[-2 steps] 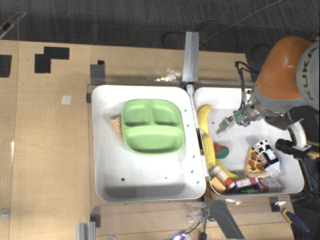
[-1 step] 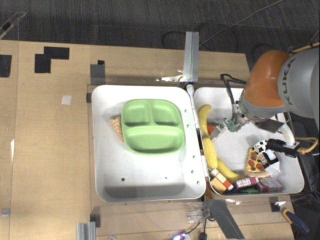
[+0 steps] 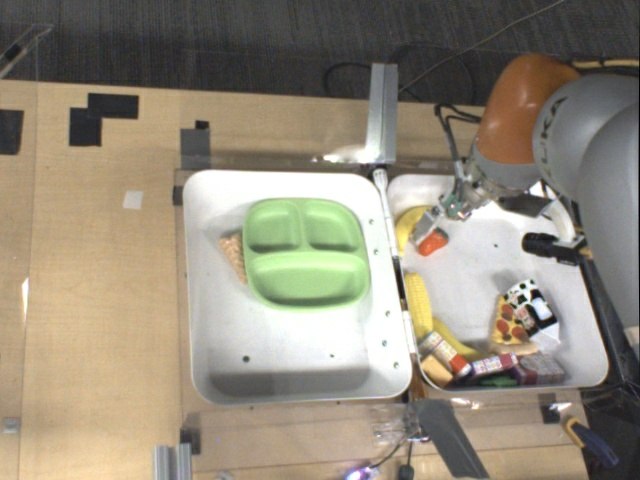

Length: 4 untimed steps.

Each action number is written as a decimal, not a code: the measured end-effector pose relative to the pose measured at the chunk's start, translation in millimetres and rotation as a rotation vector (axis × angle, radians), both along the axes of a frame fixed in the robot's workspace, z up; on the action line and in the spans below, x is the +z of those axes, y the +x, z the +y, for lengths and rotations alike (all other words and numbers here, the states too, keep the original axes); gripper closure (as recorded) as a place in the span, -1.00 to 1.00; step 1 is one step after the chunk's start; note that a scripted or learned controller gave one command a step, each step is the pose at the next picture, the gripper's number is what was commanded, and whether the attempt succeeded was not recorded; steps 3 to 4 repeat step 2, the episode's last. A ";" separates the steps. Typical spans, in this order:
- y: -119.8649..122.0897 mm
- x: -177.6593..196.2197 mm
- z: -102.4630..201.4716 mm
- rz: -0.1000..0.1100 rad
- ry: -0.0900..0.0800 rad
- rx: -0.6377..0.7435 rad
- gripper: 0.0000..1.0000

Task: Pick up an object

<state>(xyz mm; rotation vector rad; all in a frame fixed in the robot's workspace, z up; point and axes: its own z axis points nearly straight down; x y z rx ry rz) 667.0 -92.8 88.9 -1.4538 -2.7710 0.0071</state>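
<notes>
The bench carries 2 shallow white bins side by side. The left bin (image 3: 205, 298) holds a green divided plate (image 3: 303, 251) near its middle, lying flat with 3 compartments, and a tan speckled piece (image 3: 233, 255) peeks out from under the plate's left edge.

The grey arm with its orange band (image 3: 520, 93) reaches over the far right corner of the right bin (image 3: 590, 363). Its gripper (image 3: 447, 211) points down toward the bin's far left corner, and a small red-orange object (image 3: 431, 241) sits right at its tip; whether the tool is spread or pinching that object cannot be told. A yellow banana (image 3: 405, 227) lies just beside it against the bin's left wall.

An ear of corn (image 3: 419, 303) lies along the left wall. A pizza slice (image 3: 511, 323) and a black-and-white checkered item (image 3: 529, 299) rest near the right side, touching. Along the near edge sits a cluster of small things (image 3: 480, 366), too jumbled to name
</notes>
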 end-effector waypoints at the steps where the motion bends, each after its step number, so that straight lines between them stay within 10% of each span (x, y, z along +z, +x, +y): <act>1: 0.0 0.0 -0.1 0.000 0.000 0.000 -1.00; 2: 5.0 14.0 -1.2 -0.026 -0.007 0.003 1.00; 4: 5.0 14.0 -1.2 -0.026 -0.007 0.003 1.00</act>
